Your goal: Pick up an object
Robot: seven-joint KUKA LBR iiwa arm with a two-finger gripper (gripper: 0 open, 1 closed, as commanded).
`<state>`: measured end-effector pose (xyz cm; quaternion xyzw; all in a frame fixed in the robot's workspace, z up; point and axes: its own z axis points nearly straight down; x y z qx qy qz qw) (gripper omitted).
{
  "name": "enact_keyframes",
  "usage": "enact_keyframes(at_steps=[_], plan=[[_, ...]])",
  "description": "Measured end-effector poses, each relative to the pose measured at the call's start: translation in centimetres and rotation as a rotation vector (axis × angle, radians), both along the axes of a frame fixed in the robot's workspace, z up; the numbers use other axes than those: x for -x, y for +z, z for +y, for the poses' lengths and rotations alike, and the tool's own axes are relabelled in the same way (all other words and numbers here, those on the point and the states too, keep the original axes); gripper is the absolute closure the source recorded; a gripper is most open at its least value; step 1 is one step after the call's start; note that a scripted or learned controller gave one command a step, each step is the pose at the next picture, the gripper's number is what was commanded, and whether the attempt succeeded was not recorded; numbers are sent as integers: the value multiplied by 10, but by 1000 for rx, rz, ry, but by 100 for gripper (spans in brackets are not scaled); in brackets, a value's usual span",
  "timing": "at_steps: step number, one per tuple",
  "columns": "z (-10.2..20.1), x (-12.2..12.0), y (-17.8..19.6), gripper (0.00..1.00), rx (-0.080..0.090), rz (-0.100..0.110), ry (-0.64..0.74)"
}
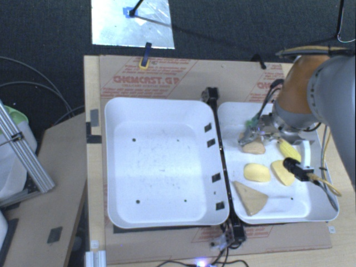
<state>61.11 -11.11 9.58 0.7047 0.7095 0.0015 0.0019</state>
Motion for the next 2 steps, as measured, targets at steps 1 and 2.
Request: enact_keyframes(at_steps=[1, 2], plan=[[87, -48, 96, 100, -2, -9, 6], [111, 31, 88, 100, -3, 9, -5]])
